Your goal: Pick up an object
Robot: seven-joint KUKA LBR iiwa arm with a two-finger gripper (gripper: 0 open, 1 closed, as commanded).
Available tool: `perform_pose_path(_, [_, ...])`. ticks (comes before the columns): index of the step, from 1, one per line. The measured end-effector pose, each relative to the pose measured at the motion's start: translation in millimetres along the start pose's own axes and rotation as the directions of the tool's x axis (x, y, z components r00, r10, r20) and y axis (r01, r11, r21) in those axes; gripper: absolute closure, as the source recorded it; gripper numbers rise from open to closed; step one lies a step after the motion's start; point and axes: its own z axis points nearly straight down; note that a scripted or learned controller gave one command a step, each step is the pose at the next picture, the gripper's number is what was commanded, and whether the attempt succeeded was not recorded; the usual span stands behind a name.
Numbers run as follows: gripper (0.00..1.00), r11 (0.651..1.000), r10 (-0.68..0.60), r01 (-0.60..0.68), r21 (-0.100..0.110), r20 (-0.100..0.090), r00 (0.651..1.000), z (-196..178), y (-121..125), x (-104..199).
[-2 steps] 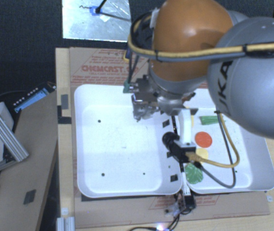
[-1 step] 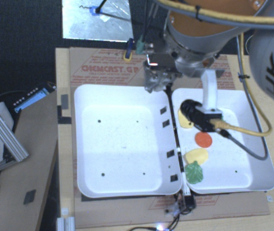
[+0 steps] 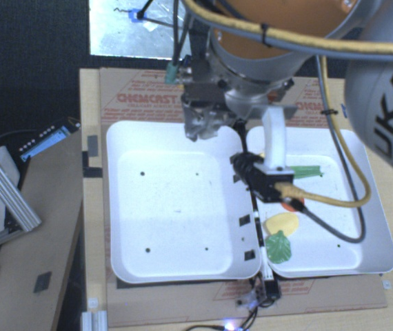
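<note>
Ideally, gripper (opening not discernible) centres over yellow rounded plastic piece, avoiding neighbouring green leaf-shaped piece.

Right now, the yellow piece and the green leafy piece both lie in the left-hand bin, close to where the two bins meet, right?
Not quite. The camera view shows the yellow piece and the green leafy piece in the right-hand bin, not the left-hand one, close to where the two bins meet.
</note>
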Motion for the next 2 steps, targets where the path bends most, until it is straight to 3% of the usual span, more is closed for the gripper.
perform_pose_path(1, [1.00,1.000,0.003,-0.003,-0.003,0.000,1.000,-45.7,1.4,5.6])
perform_pose_path(2, [1.00,1.000,0.002,-0.002,0.002,0.002,1.000,-43.0,1.1,5.6])
